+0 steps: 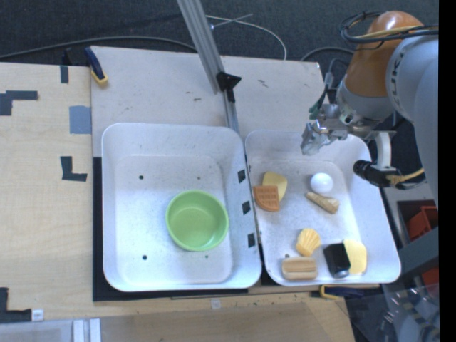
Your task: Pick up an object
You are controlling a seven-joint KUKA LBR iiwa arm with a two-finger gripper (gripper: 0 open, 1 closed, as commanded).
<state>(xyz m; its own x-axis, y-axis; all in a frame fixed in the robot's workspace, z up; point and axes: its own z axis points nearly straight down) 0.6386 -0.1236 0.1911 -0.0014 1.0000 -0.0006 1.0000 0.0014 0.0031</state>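
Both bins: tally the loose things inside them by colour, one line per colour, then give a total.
Green: 1, the bowl in the left bin.
White: 1, the ball.
Black: 1, the block.
Yellow: 3, at and.
Tan or orange-brown: 3, at and.
Total: 9, with 8 of them in the right bin.
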